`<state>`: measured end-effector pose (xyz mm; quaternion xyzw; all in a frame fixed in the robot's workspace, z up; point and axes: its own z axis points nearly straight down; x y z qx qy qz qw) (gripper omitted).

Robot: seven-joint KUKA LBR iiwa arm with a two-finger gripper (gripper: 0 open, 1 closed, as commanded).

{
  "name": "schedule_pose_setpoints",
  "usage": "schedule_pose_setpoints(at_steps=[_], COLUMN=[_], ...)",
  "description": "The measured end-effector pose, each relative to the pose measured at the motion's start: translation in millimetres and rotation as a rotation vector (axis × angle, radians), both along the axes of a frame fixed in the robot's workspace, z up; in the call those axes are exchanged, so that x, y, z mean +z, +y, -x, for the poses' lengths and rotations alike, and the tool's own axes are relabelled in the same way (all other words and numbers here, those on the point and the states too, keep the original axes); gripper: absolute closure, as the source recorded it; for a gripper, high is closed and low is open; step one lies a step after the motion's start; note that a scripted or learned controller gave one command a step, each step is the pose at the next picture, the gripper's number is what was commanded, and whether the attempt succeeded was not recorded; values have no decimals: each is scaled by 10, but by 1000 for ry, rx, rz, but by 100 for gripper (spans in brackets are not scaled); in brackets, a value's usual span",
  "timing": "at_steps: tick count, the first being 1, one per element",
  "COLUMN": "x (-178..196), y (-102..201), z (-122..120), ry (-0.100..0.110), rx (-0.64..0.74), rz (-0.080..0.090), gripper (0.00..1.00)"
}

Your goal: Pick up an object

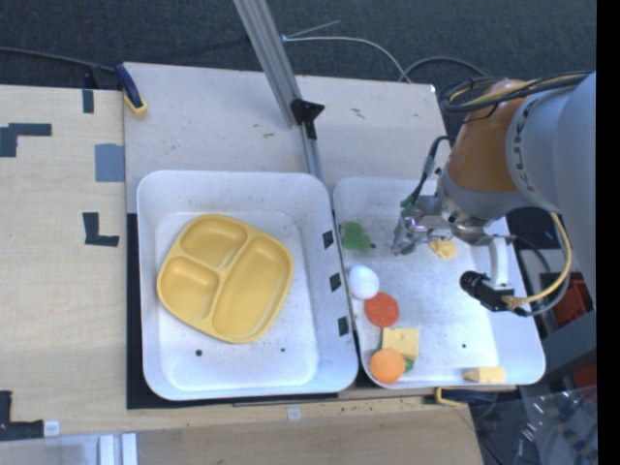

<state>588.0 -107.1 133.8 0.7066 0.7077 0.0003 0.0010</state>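
the gripper (405, 240) hangs over the right bin (504, 352), toward that bin's 12 o'clock end, with the grey arm (542, 134) and its orange band (480, 158) coming in from 3 o'clock. whether anything sits in the tool cannot be told from this slant; nothing shows plainly gripped. a small yellow piece (444, 250) lies just beside the tool at its 3 o'clock, and a green piece (355, 236) lies near it at 9 o'clock, close against the bin's left wall.

the rest of the loose things sit lower in the same bin, toward 6 o'clock from the tool: a white ball (363, 281), a red round piece (382, 309) just below it, a yellow block (401, 342) (a bit of green peeks out under its lower edge), and an orange ball (387, 365) touching that block at its 7 o'clock. a yellow bar (484, 375) lies apart from these near the bin's 5 o'clock corner, its long axis running roughly 9 to 3 o'clock.

the left bin (160, 201) holds a yellow divided plate (225, 277), lying flat, its long axis tilted from about 10 to 4 o'clock. a silver pole (266, 42) slants in from 12 o'clock and ends between the two bins.
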Motion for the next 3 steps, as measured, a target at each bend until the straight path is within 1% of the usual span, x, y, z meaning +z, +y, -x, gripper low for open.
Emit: schedule_pose_setpoints(at_steps=[1, 2, 3], x=[843, -467, -381], y=[188, 159, 128], z=[-765, -632, -420], ry=[-10, 2, 5], rx=[3, -1, -1], rz=[0, 1, 0], gripper=[100, 100, 100])
